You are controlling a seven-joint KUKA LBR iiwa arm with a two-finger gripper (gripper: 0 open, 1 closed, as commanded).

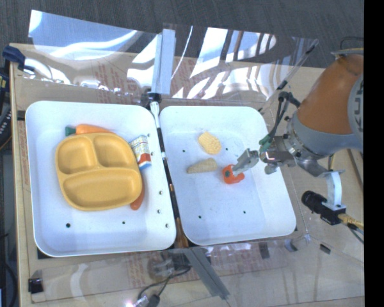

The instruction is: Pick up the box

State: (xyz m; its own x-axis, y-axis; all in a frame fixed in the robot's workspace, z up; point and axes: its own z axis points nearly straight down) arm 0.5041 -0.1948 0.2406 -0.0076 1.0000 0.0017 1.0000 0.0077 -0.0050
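The arm [333, 107] reaches in from the right, low over the right bin [269, 216]. Its gripper [242, 166] sits just beside an orange toy [232, 175]; finger state cannot be determined. The box [141, 152] lies in the left bin [45, 229], between the yellow tray [99, 171] and the dividing wall. The right bin's near half offers open floor.

arm [326, 130]: grey casing; orange band; gripper [245, 162]: metal-grey
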